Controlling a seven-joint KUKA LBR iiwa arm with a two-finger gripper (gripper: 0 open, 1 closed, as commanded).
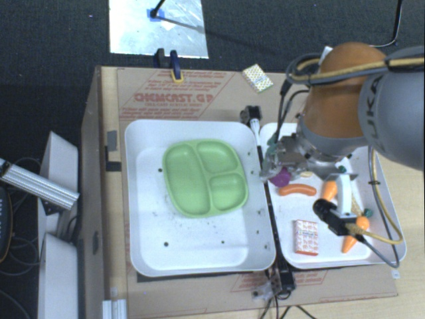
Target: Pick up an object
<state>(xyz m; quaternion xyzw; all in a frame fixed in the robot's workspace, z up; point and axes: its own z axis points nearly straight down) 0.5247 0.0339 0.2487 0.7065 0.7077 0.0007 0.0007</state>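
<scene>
we count two white bins. the left bin (pixel 143 244) holds one green divided plate (pixel 204 177). over the right bin (pixel 287 244) the gripper (pixel 277 163) hangs above one purple object (pixel 281 177); its opening we cannot tell. nearby lie one orange sausage (pixel 296 191), one red-patterned box (pixel 306 237) and two carrots (pixel 352 239).

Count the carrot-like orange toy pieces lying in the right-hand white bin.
2 that I can tell. One small orange carrot-shaped toy lies just below the arm's wrist; a second orange carrot-shaped toy lies near the shallow white right bin's lower right corner. The arm may hide others.
</scene>
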